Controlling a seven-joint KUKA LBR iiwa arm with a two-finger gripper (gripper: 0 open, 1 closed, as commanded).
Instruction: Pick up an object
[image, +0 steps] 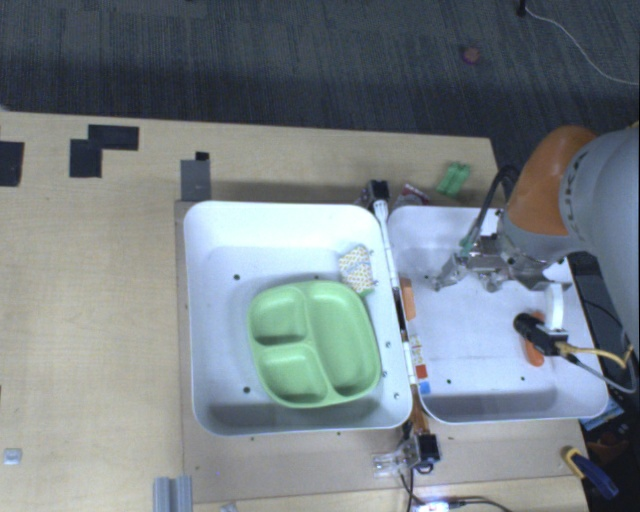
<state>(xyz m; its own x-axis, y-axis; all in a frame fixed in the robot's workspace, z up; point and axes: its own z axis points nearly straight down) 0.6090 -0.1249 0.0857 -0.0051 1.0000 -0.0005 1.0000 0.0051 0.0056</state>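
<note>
While the gripper (470, 272) hangs over the far part of the right bin (470, 385), close to that bin's left wall, nothing can be seen held in it, and whether it is open or closed cannot be told from this angle. The grey arm (600, 200) reaches in over the bin's right edge, with its orange band (540, 190) above the far right corner.

Three loose things lie in the bins. A pale green plate (315, 345) rests flat in the left bin (215, 300), towards its near right corner. It is a rounded rectangle, turned a little askew, moulded with one long compartment on its right side and two smaller ones on its left. Just beyond the plate's far right corner, against the bin's right wall, sits a small crumpled piece (356, 266), white with a fine yellowish pattern. In the right bin, near its right edge, lies a small orange thing (537, 350), partly hidden, so its shape is unclear.

A bright green item (455, 178) lies on the bench (90, 330) just beyond the right bin's far edge.
</note>
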